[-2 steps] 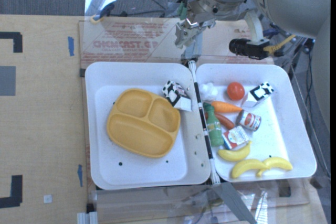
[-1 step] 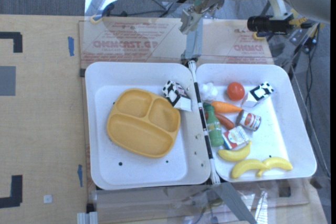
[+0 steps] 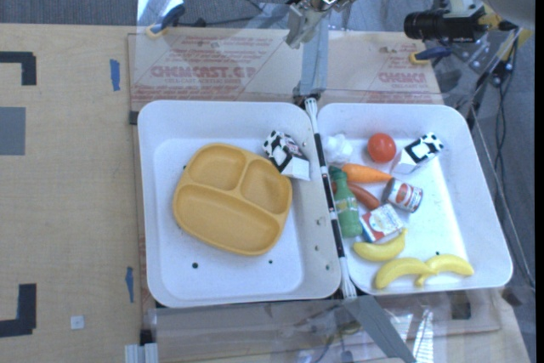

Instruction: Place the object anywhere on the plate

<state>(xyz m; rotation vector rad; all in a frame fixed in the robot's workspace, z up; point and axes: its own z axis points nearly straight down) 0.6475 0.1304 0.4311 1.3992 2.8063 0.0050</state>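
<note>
Overhead, the gripper (image 3: 303, 23) hangs above the far edge of the surface, beyond the seam between the two shallow white bins; whether it is open or closed cannot be told. The yellow three-compartment plastic plate (image 3: 232, 198) lies in the left bin (image 3: 161, 268). A small black-and-white patterned carton (image 3: 284, 151) rests just beside the plate's far right corner, off the plate.

the yellow plate (image 3: 231, 198) looks like smooth matt plastic. both white bins (image 3: 161, 183) are smooth plastic with a faint speckle. the counter (image 3: 68, 183) is pale, matt wood. the bananas (image 3: 422, 269) are glossy, and the small can (image 3: 405, 195) has a shiny metal rim.
</note>
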